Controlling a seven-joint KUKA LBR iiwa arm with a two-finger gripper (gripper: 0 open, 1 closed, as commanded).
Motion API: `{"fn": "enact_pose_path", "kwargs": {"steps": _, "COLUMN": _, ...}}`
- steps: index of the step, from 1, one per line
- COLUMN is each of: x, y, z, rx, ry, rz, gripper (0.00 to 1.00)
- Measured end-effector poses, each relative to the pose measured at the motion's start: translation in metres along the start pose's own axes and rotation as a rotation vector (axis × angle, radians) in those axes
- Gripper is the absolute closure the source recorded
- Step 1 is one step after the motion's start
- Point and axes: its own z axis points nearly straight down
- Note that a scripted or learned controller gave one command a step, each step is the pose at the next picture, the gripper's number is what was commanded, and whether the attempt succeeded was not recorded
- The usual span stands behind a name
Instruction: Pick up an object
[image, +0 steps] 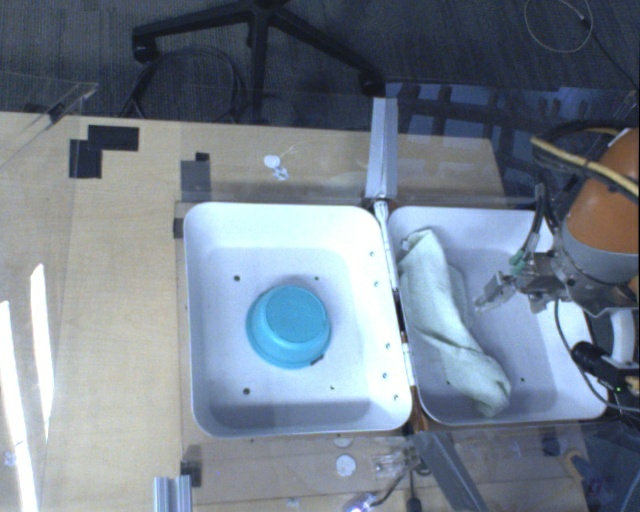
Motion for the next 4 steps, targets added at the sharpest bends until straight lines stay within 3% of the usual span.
{"fn": "enact_pose_path", "kwargs": {"steps": 1, "x": 0.007, "y": 0.056, "z": 0.109, "rx": -0.018, "ry": -0.003, "rz": -0.043, "gripper": 0.00}}
{"fn": "enact_pose_path", "kwargs": {"steps": 2, "x": 0.012, "y": 0.057, "z": 0.108, "rx": -0.019, "ry": -0.006, "rz": -0.240, "gripper": 0.00}}
{"fn": "enact_pose_path", "kwargs": {"steps": 3, "x": 0.014, "y": 0.059, "z": 0.097, "rx": -0.022, "ry": -0.003, "rz": -0.243, "gripper": 1.00}}
{"fn": "enact_pose_path", "kwargs": {"steps": 4, "x": 0.009, "y": 0.093, "z": 0.011, "rx": -0.003, "ry": -0.002, "rz": -0.101, "gripper": 1.00}}
